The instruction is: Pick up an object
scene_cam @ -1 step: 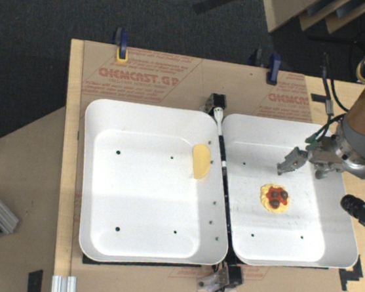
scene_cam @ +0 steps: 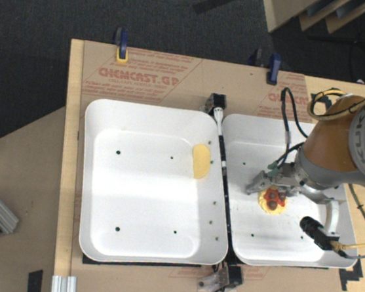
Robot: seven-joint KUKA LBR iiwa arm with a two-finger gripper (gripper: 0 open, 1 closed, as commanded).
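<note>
A small red and yellow object point(scene_cam: 273, 202) lies in the right bin point(scene_cam: 256, 244), near its middle. My gripper point(scene_cam: 272, 191) hangs directly over it, low in the bin, and covers its upper part; whether it touches the object cannot be made out. A pale yellow oblong object point(scene_cam: 201, 161) lies in the left bin point(scene_cam: 132, 235), close to its right wall and toward the back.
The two white bins sit side by side on a brown board point(scene_cam: 145, 71) held by clamps at the back. A black divider point(scene_cam: 222, 173) runs between the bins. The grey and orange arm point(scene_cam: 341, 142) reaches over the right bin's right side.
</note>
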